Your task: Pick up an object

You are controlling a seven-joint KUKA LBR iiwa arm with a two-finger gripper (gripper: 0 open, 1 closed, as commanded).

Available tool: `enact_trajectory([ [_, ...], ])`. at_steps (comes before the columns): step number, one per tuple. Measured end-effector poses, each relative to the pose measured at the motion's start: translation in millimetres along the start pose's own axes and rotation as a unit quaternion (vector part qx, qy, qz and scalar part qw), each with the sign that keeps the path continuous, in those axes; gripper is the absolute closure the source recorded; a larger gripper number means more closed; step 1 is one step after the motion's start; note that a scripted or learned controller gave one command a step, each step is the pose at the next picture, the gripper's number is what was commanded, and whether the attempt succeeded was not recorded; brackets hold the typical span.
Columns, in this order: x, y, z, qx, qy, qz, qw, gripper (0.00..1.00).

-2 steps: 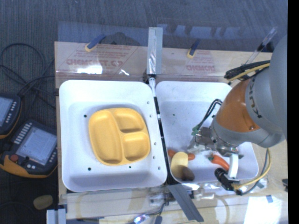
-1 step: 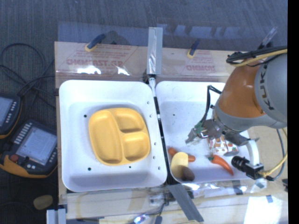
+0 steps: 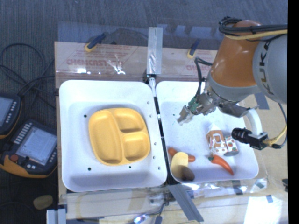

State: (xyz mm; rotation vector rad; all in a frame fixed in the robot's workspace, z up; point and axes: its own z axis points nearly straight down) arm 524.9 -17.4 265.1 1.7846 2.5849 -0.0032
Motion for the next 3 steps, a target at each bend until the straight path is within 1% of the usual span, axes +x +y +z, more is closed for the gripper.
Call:
enact_trajectory([
  [1, -49.3, -20.4, 82.2, 0.002, -0.001, 0.124, 0.9923, 1.00],
  [2, -105.0, -63.0, 169.5, -0.001, 0.000, 0.048, 0.9988, 1.00],
  [3, -71.4, 10.0, 82.0, 0.001, 0.000, 0.149, 0.9888, 1.00],
])
